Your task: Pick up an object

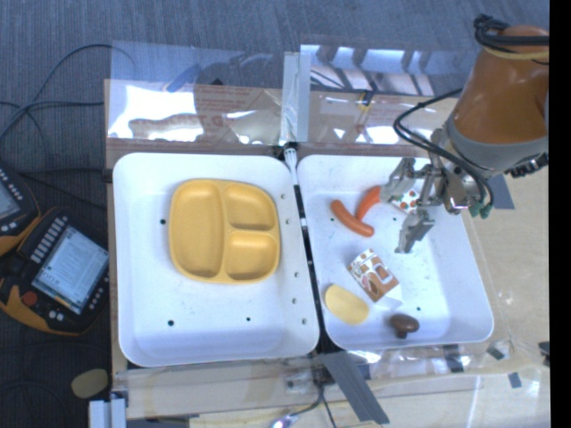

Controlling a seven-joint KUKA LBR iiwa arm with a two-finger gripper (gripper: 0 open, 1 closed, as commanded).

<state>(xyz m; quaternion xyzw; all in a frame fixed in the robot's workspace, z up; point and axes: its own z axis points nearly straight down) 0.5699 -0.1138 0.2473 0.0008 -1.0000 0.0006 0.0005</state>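
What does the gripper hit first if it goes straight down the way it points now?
Most likely bare floor of the right bin. The gripper points down past the sausage and the snack packet, which lie to its left. Depth is unclear from this slanted view.

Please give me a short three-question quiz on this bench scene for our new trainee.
1. True or false: the yellow divided plate lies in the left bin.
2. Which item lies nearest the hand? A) brown mushroom-like piece B) orange carrot piece C) pale yellow slice
3. Fill in: the sausage lies in the ____ bin.

Key: 1 true; 2 B; 3 right.
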